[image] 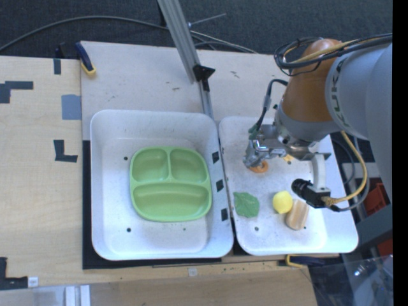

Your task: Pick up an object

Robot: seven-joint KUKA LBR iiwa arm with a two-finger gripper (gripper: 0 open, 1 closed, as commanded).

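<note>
In the right bin [338, 238] my gripper [257, 156] points down at the bin's upper left, directly over a small orange object [258, 167] that peeks out beneath its fingertips. Whether the fingers grip it is hidden by the gripper body. Further forward lie a green leafy piece [246, 204], a yellow ball-like object [282, 202] and a tan cylinder [296, 216] leaning beside it.
The left bin [108, 234] carries a green divided plate [170, 183]. A grey metal post [182, 34] slants over the bench behind the bins. My arm's orange band [309, 104] and cables hang over the right bin's far side.
</note>
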